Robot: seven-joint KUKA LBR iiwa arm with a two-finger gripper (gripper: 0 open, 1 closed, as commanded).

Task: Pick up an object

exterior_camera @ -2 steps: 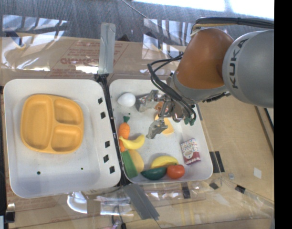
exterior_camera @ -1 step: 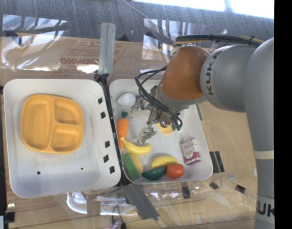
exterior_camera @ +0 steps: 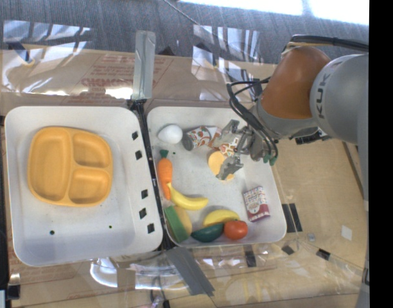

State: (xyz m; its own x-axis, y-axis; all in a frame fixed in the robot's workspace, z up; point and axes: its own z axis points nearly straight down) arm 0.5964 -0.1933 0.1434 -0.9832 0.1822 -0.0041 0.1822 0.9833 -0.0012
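Observation:
My gripper [exterior_camera: 231, 148] is low in the right bin [exterior_camera: 273, 191], near its upper middle. Its two fingers [exterior_camera: 232, 129] stand apart, open, one toward the back and one toward the front. A small red-and-white patterned piece [exterior_camera: 227, 149] shows between them, and a round yellow-orange object [exterior_camera: 216, 163] lies right beside the front finger. Whether the fingers touch either one I cannot tell. A crumpled patterned wrapper [exterior_camera: 201, 136] and a white egg [exterior_camera: 170, 133] lie just left of the gripper.
Also in the right bin: a carrot [exterior_camera: 165, 171], a banana [exterior_camera: 187, 201], a lemon [exterior_camera: 220, 217], a tomato [exterior_camera: 235, 230], a dark green vegetable [exterior_camera: 206, 233] and a red packet [exterior_camera: 255, 204]. The left bin [exterior_camera: 29, 230] holds a yellow divided tray [exterior_camera: 69, 165].

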